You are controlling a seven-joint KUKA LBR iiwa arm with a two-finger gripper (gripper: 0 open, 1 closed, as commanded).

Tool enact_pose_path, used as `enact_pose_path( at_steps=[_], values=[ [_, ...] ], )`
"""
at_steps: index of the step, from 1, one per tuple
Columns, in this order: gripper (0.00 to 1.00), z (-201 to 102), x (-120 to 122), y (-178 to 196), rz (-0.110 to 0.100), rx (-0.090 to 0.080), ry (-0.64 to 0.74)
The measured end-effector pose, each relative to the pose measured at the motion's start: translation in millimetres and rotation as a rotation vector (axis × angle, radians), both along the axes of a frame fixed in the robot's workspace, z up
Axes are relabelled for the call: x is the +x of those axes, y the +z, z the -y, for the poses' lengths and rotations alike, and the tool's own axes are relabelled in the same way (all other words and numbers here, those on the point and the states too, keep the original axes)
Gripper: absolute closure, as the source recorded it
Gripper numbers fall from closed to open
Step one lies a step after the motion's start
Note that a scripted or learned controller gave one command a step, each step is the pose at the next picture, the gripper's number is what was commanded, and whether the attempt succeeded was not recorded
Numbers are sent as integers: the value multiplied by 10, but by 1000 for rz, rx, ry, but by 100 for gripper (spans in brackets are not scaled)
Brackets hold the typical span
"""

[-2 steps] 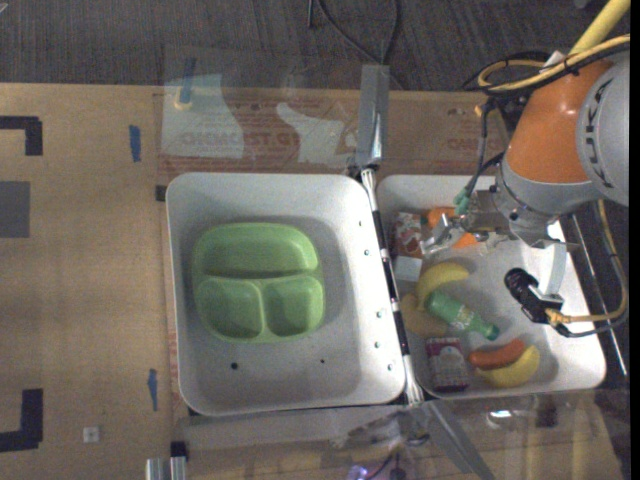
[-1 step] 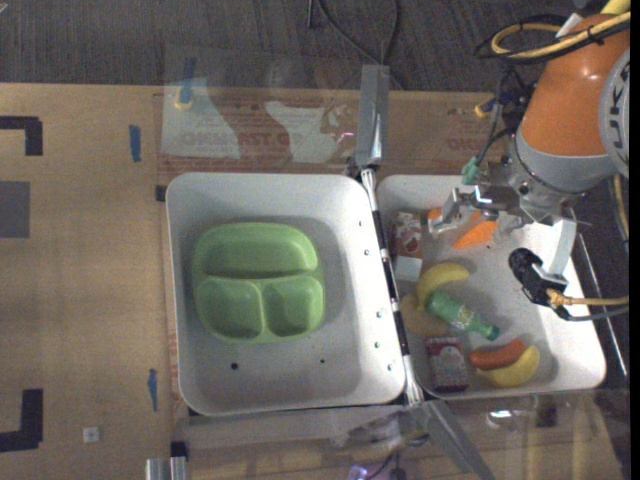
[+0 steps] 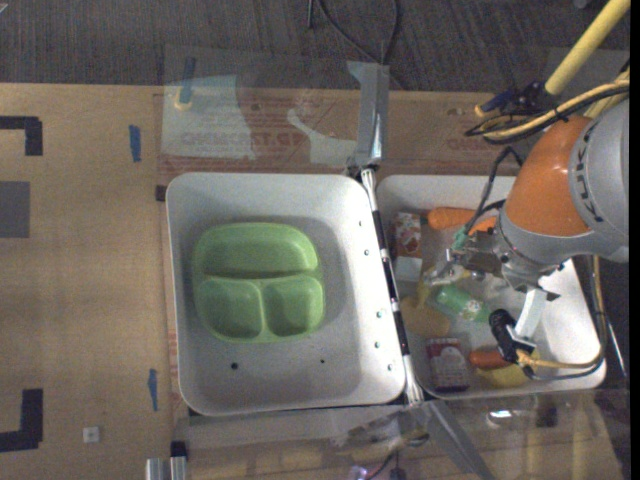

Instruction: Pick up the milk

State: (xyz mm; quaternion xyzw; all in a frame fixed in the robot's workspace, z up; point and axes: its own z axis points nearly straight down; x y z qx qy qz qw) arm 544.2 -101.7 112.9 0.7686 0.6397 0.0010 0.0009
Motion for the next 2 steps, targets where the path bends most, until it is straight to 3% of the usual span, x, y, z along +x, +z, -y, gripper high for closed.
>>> enact_pose_path(
  at_steps=[1,2],
  values=[
    [100,13,1,94,1,0,-4],
    [100,-352,-302,1344,-3,0,24]
  ],
)
